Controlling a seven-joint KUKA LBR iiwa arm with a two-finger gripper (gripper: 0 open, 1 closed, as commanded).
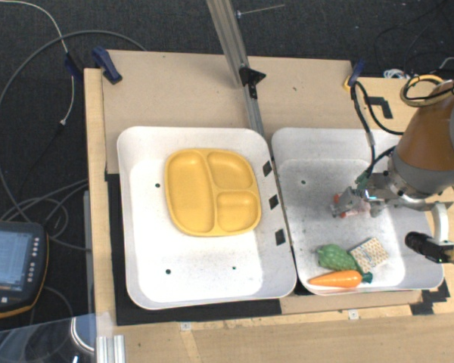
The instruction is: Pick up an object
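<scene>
A pale wooden tabletop (pixel 174 82) carries two shallow white bins side by side, touching. The left bin (pixel 136 225) and the right bin (pixel 310 150) rest on a black mat (pixel 115 248). Blue clamps (pixel 106 64) grip the tabletop's far edge.

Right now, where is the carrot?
The carrot lies at the near edge of the right bin, just below the green toy and beside the waffle piece.

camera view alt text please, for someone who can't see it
A grey arm's tool hangs over the right white bin, which holds a carrot, a green toy and a patterned card. The left bin holds a yellow divided plate.
</scene>
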